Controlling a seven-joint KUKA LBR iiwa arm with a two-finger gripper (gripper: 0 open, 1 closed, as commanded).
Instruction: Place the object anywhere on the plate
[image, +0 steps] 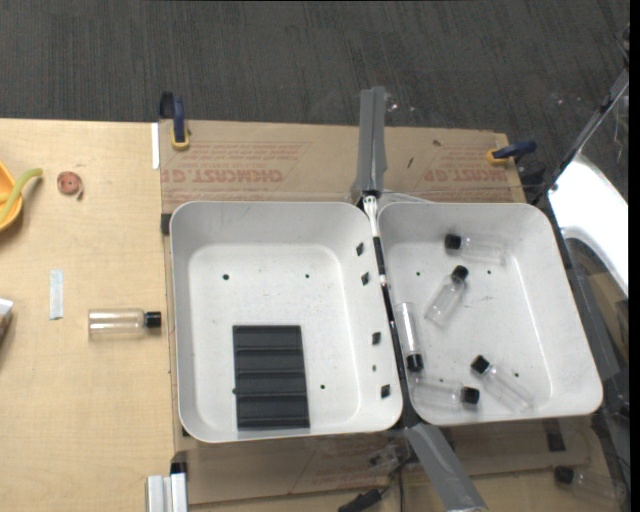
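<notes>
A black ribbed rectangular plate (270, 377) lies flat in the left bin (200, 250), near its front wall. Several clear vials with black caps lie scattered in the right bin (560, 300). One vial (473, 244) is near the back. Another vial (446, 296) lies tilted in the middle. A third vial (407, 333) rests along the left wall. Two more are at the front: a vial (501, 384) and a vial (452, 394). All of them lie on their sides.
On the wooden bench to the left lie a clear vial (120, 320), a small white strip (56, 294), a brown disc (68, 183) and a yellow object (8, 200) at the edge. Clamps (176, 122) hold cardboard (300, 165) behind the bins.
</notes>
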